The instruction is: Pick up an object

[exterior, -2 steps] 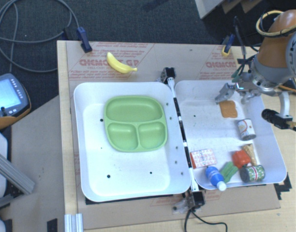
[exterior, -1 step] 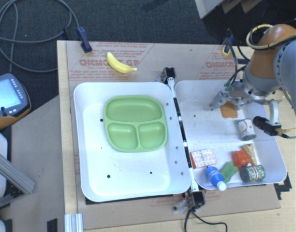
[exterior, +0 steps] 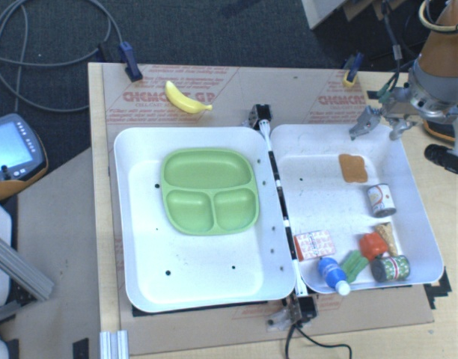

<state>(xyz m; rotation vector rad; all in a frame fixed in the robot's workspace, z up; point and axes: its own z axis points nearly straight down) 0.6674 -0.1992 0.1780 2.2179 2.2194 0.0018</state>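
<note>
Cardboard bench top [exterior: 214, 88] on dark carpet [exterior: 214, 21]; banana [exterior: 186, 99] beside left bin [exterior: 139, 200]; gripper [exterior: 381, 120] open, empty.

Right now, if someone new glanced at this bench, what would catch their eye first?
Probably the green divided plate, alone in the middle of the left bin. Next, the yellow banana lying on the board outside the bins, behind the left one. Then the small items crowded in the right bin's near corner, while the claw hovers at that bin's far right edge.

Right bin [exterior: 408, 200] open at centre; items [exterior: 367, 249] crowd its near corner
</note>
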